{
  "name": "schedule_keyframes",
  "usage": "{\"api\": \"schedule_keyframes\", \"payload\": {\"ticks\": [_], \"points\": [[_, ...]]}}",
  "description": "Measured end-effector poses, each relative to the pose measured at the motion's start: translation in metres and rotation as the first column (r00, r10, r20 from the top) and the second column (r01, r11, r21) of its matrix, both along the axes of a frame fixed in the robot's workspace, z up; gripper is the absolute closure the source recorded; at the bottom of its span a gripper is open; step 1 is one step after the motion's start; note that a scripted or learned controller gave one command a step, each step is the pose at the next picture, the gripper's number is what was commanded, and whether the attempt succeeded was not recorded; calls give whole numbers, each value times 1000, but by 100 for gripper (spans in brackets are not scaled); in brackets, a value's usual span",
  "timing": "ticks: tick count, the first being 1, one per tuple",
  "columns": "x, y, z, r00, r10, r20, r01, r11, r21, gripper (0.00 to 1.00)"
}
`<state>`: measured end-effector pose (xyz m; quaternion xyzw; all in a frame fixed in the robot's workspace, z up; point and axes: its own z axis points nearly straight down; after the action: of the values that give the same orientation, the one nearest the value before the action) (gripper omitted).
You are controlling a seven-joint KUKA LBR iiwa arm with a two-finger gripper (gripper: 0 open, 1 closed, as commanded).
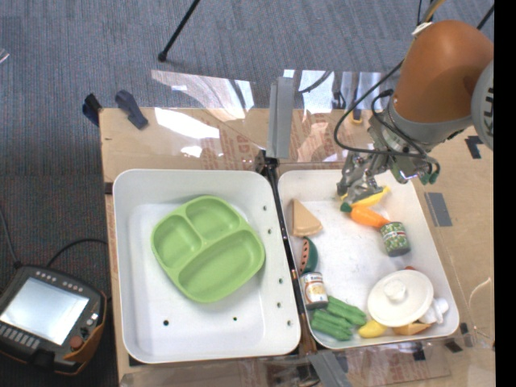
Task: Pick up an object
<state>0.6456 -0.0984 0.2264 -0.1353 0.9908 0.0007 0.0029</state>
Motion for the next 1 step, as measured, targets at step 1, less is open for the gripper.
{"api": "schedule_keyframes", "payload": {"ticks": [1], "points": [[-1,12,-7,1000,-22,-3,22,1000,0,100]]}}
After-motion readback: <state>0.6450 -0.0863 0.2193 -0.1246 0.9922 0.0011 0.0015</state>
